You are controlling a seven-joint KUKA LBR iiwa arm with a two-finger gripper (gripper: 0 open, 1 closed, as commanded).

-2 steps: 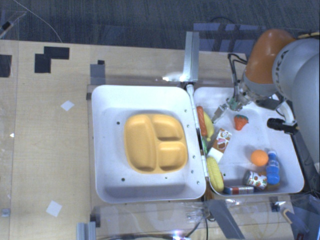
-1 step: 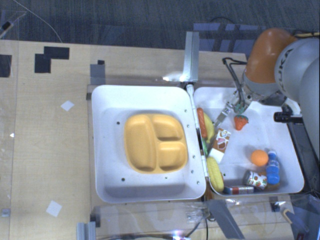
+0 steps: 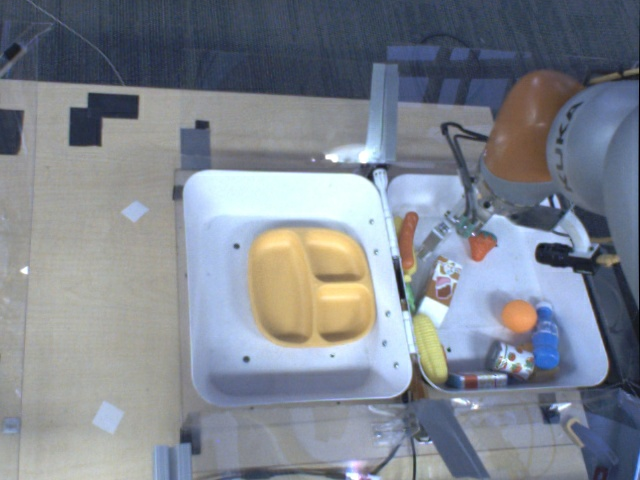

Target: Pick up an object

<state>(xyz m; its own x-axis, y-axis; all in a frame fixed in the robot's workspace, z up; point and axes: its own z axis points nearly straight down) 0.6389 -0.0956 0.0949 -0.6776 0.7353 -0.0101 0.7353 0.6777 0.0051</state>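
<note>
Toys are seen in the right bin (image 3: 592, 363) while the gripper (image 3: 462, 223) is lowered at its far end.

Nearest the camera, a can (image 3: 511, 359), a marker (image 3: 477, 379), a blue bottle (image 3: 545, 336) and a corn cob (image 3: 430, 346) are found, with an orange ball (image 3: 518, 316) and a small carton (image 3: 444, 279) just behind. Farther back, a red strawberry (image 3: 482, 247) is seen just beside the gripper, and a hot dog (image 3: 408, 239) lies by the dividing wall. Whether the fingers are apart or together cannot be told. A yellow divided tray (image 3: 310, 285) is held in the left bin (image 3: 210, 208) on the tabletop (image 3: 90, 288).
</note>
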